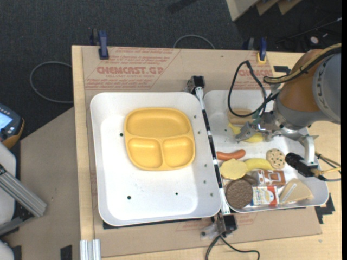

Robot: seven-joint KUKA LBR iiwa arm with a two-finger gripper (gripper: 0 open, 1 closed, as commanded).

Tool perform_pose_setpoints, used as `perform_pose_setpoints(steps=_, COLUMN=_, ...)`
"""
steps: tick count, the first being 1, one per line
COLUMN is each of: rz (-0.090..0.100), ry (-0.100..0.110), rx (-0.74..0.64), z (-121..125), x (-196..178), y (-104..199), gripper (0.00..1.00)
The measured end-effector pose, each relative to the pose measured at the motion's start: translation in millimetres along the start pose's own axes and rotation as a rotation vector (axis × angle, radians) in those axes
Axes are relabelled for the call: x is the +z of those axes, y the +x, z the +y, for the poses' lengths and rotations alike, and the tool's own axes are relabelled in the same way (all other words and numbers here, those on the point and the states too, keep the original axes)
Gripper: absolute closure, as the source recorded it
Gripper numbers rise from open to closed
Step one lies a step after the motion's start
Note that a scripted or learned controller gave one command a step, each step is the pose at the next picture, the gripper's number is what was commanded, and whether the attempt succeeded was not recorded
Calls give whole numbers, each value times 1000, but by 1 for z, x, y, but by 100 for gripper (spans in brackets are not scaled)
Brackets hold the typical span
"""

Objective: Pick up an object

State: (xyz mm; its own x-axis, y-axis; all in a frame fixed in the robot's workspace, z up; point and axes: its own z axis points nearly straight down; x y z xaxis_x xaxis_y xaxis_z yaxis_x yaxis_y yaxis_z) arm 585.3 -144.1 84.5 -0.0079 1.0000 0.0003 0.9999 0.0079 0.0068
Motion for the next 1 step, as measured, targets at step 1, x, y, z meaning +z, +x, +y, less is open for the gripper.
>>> perform_pose_setpoints(steps=1, rz=0, ry=11, rx=16, z=-111, x=-1, y=-57, gripper=0)
